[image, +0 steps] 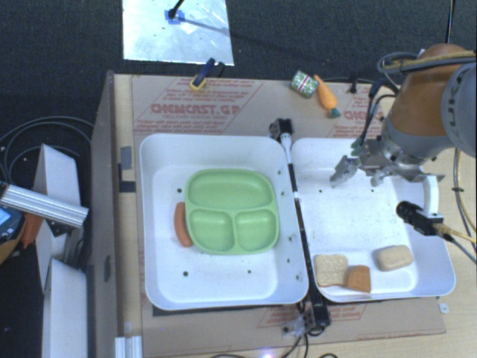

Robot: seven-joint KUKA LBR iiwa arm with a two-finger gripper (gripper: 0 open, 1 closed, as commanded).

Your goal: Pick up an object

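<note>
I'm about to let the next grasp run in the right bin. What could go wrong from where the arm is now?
1. The gripper hangs over bare floor in the right bin, far from the food, so closing here would likely grab nothing.
2. The two bread pieces and touch each other against the front wall, so a grasp could push one or catch both.
3. The bread roll is rounded and may slip out.

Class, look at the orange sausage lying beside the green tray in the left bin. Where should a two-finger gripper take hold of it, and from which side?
Probably best at the middle of the sausage, coming straight down from above. It lies flat and long, running front to back, so the fingers should close across its narrow width. The green tray sits tight against one side, leaving little room there.
</note>
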